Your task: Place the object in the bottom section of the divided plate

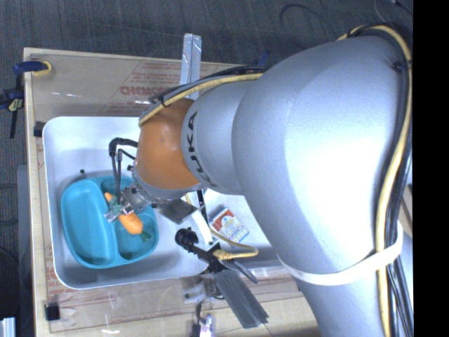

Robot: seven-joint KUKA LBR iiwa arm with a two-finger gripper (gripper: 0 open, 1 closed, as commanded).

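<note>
End effector (121,211) was closed on an orange carrot (131,222), holding it low over the right-hand section of the blue plate (88,223).

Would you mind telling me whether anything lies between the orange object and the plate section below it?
Nothing visible: the orange object sits at the tool, directly over the blue divided plate.

Small orange object (130,222), in blue divided plate's (85,225) right-hand section

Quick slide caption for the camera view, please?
Claw poised over an orange object in the blue divided plate inside the white bin.
</note>
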